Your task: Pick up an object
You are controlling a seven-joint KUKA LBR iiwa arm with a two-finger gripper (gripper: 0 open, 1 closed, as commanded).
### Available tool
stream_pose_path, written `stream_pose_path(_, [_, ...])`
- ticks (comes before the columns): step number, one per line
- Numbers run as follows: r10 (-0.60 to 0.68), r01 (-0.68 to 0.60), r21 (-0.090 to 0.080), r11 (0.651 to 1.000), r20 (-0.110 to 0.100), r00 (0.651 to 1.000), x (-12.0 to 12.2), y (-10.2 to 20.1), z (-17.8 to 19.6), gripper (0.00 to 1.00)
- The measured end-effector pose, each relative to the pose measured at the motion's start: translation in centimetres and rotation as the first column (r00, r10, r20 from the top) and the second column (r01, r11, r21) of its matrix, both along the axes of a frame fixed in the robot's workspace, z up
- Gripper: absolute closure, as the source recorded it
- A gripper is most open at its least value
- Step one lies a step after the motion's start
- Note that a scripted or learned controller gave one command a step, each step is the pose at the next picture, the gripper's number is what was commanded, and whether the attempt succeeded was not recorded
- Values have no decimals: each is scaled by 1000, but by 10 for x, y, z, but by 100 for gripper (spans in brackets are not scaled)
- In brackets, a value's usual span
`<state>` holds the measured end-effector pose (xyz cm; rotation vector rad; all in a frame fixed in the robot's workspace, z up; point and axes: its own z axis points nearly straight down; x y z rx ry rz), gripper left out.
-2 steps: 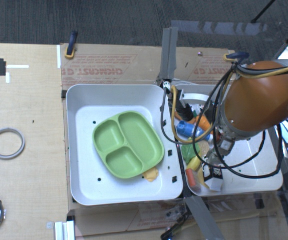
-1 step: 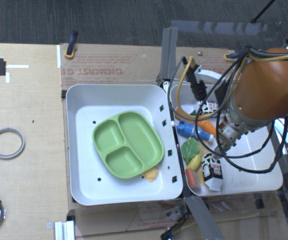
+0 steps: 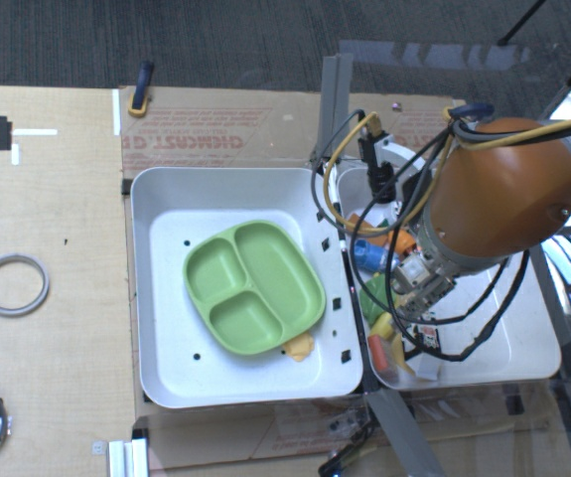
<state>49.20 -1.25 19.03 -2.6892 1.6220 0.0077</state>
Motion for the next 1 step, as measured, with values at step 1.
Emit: stream_pose_path(1, [287, -287, 1, 958, 4, 958, -8, 45, 33, 100])
